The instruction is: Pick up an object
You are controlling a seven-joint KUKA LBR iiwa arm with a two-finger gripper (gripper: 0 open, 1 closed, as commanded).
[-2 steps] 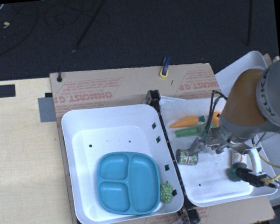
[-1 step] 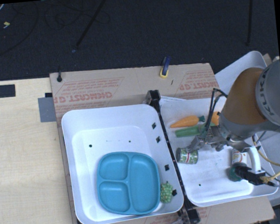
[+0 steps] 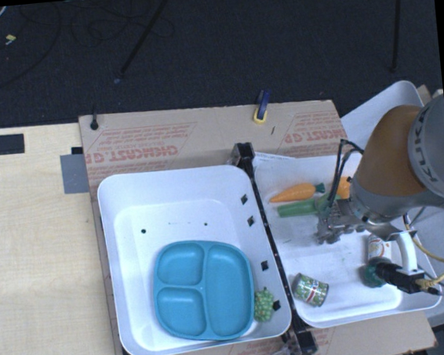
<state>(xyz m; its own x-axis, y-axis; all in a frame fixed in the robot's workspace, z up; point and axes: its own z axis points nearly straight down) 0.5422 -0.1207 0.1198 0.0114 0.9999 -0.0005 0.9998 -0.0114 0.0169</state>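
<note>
Roughly at the centre of the right bin (image 3: 354, 310), the arm (image 3: 397, 154) hangs low, reaching in from 3 o'clock. The jaws sit close above the bin floor, and from this slanted view I cannot tell whether they are open or closed; nothing can be seen between them.

Several loose things lie in that bin. A carrot (image 3: 291, 194) lies on its side toward 11 o'clock of the jaws, with its tip pointing to 9 o'clock. A long green piece (image 3: 295, 210) lies just beside it on the 6 o'clock side, and its end comes close to the jaws. A small tin (image 3: 310, 289) with a green label lies tipped over near the bin's 7 o'clock corner, well apart from the jaws. A dark green round thing (image 3: 370, 276) sits toward 5 o'clock, partly hidden.

The left bin (image 3: 129, 198) holds a blue divided plate (image 3: 203, 290) in its 6 o'clock half. A small bunch of green grapes (image 3: 263, 305) touches the plate's rim at 4 o'clock.

Both bins rest on a sheet of cardboard (image 3: 202, 135) over the pale wooden tabletop (image 3: 35, 271). A blue and yellow clamp (image 3: 261, 107) grips the cardboard's edge at 12 o'clock.
</note>
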